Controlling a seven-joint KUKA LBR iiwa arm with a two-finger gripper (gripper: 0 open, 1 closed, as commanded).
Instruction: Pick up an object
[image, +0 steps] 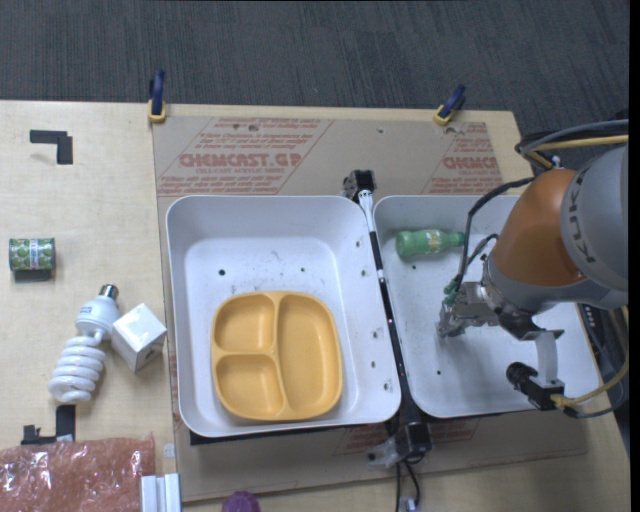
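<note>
Nearest the camera, along the front edge of the worktop (90, 400), lies a pinkish speckled bag (70, 475); just behind it are a white spiral light bulb (82, 355) and a small white cube (138, 336), well outside both bins.

Further in, the left bin (190, 300) holds a yellow divided plate (277, 355), lying flat and untouched. The right bin (430, 385) sits beside it, and the arm (560, 245) reaches over it from the right. The gripper (458, 318) hangs low over the middle of that bin's floor. Nothing can be seen between the fingers, and whether they are apart or together I cannot tell from this angle.

Beyond the gripper, near the far wall of the right bin, a green bottle (430, 241) lies on its side, apart from the gripper. A small green can (31, 255) stands far off at the left.

As a judgement, the pick is not done: the arm is down in the bin, but no object is lifted, and the bottle, the likeliest target, lies free. The grasp and the lift both remain.
</note>
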